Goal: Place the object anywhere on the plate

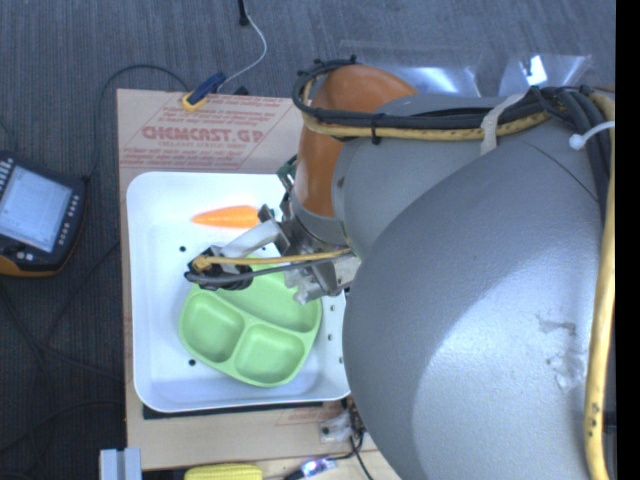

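Carrot [225, 216] — orange, lying flat on the floor of the white bin [140, 268], toward the bin's far wall, with its long axis running across the view. It sits near the upper rim of the green plate [245, 333] but not on it; you can see white floor between the two. So call it placed nowhere yet.

Step in hand, as you should judge it: the pick, not the drop. Nothing shows the carrot gripped, and it rests loose on the bin floor. The claw [300, 268] is over the plate's upper right rim, just to the right of the carrot. You cannot tell whether the claw is apart or together, because the wrist hardware covers it from this angle.

The next move calls for a short shift left and toward the far wall to centre over the carrot, then a descent, with the grip set across the carrot's narrow width, not along its length. After that comes a small lift and a short carry back over the plate — any compartment will do.

Arm pose: it comes in from the right, its grey body filling that side. The orange band [345, 118] sits above the wrist, and the wrist is angled down and left into the bin, so the claw looks low.
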